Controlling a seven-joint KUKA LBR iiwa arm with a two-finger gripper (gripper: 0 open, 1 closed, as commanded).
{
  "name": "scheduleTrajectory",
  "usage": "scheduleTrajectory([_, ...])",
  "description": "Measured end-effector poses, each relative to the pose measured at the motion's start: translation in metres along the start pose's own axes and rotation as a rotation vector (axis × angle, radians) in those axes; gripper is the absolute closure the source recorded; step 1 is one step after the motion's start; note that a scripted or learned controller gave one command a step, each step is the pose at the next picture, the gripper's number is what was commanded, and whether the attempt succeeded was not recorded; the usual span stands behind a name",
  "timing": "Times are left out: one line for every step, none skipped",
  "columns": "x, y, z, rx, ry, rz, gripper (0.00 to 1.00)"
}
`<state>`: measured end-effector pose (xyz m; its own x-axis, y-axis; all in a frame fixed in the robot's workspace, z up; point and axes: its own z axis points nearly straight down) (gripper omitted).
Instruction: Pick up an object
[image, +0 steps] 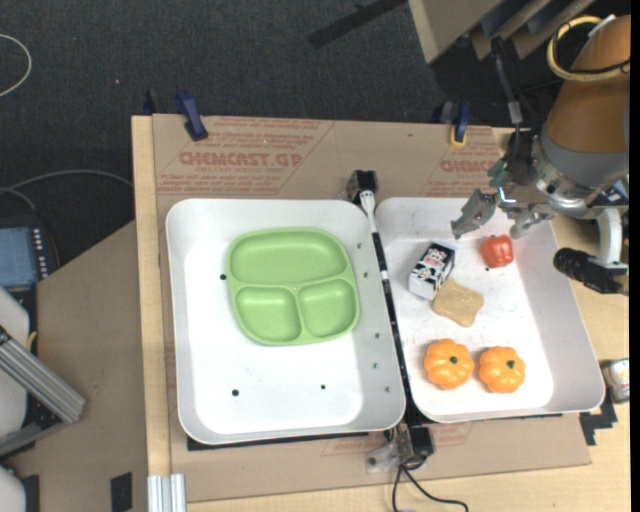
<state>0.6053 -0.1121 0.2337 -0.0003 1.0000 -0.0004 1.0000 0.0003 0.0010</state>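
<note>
Red block (497, 250) lies in the right bin (570, 330), just under the gripper (496, 220), whose fingers are spread wide. Approach is judged underway; descent and closing are needed next.

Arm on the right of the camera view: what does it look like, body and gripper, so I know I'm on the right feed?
The arm has a grey, rounded body with a broad orange band above the wrist. Below that sits a pale metal wrist ring. The gripper is grey metal with two thin fingers. A yellow cable loops past the orange band near the top corner.
</note>
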Motion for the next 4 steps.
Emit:
scheduleTrajectory([-0.069,0.012,0.135,-0.004,-0.007,0.004,0.00])
scheduleTrajectory([-0.064,0.013,0.128,-0.003,-0.002,0.001,1.00])
scheduleTrajectory([-0.114,0.045,0.150,-0.002,-0.003,0.002,1.00])
scheduleTrajectory([-0.113,0.010,-0.017,-0.014,-0.006,0.002,1.00])
